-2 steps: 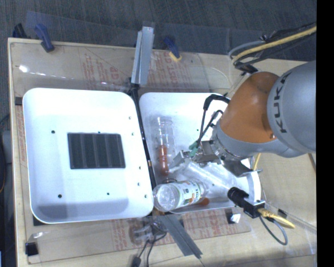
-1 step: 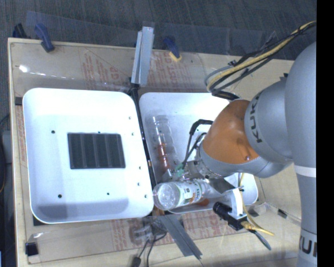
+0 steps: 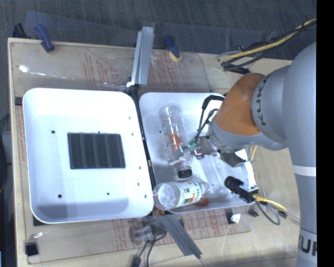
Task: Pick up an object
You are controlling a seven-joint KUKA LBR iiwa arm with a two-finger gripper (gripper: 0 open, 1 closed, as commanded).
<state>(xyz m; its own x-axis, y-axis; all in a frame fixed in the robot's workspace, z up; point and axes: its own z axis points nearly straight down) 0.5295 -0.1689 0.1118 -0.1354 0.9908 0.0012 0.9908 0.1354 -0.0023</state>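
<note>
Two shallow white bins sit side by side on a wooden bench. The left bin has a dark ribbed panel in its floor. Blue clamps grip the bench's far edge, and yellow and black cables trail at upper right.

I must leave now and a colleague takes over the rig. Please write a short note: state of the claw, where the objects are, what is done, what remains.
Claw: low inside the right bin, beside the clear bottle; nothing seen held.
Labelled bottle lies at that bin's near edge; small dark cap sits between the bottles.
Left bin: dark grille in its floor.
Done: arm reached in.
Left: grasp and lift an object.
</note>
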